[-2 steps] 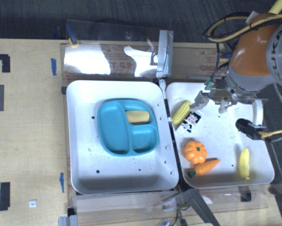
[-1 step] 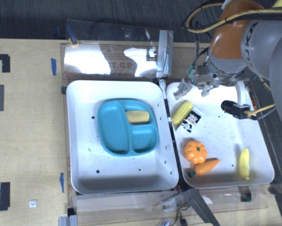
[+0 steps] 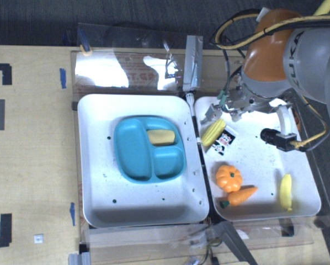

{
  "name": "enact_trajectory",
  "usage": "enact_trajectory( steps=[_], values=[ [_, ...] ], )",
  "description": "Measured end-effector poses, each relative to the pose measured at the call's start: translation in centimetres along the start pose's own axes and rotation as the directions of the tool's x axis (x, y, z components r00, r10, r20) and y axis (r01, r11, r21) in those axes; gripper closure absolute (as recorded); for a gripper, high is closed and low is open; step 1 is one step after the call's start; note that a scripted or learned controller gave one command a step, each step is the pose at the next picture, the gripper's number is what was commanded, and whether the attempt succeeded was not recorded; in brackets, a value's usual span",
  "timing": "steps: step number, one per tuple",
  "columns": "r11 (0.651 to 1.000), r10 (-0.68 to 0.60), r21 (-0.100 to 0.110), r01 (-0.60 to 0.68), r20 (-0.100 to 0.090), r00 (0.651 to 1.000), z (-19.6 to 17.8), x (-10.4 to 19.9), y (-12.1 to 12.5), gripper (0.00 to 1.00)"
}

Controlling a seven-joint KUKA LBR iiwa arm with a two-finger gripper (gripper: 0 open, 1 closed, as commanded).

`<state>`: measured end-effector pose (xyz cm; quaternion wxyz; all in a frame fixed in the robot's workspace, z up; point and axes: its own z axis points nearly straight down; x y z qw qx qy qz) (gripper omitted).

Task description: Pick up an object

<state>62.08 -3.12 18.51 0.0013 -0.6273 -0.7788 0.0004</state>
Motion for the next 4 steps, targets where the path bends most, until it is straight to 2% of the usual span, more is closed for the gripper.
enact_trajectory(
  steps=[1,2,3,4],
  values=[
    [0.998,-0.058,0.003,0.058,0.002,0.998,7.7,-7.9,0.0,0.0],
    [0.845,-0.535,-0.009,0.535,0.011,0.845,-0.3,-5.4,1.9,0.0],
    [0.845,-0.535,-0.014,0.535,0.015,0.845,-1.3,-5.4,2.0,1.0],
    [0.697,-0.717,-0.006,0.717,0.019,0.697,-21.3,-8.9,-2.3,1.0]
  ],
)
